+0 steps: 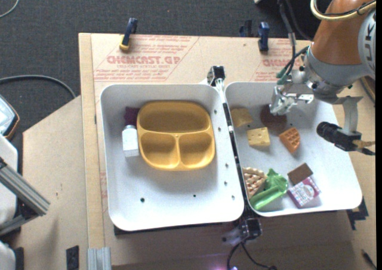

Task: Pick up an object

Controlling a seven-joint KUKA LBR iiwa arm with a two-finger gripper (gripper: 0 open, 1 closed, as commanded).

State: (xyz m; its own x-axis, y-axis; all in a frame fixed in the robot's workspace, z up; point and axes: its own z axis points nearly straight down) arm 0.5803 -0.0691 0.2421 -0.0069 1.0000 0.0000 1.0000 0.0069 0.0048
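My gripper (280,106) hangs over the far middle of the right bin (340,167), just above a dark brown round piece (272,122) that it partly hides. Around that piece lie a tan bread chunk (241,117), a yellow cheese wedge (258,137) and an orange waffle piece (290,140). Nearer the front of the bin are a pizza-like slice (252,179), a green vegetable (270,190), a brown bar (299,173) and a pink packet (304,193). I see nothing lifted by the gripper.
The left bin (119,197) holds a yellow divided plate (175,134), a small white bottle (130,141) and a dark purple item (131,113). A black cylinder (336,135) on the arm juts over the right bin's right side. Clamps stand at the board's far edge.
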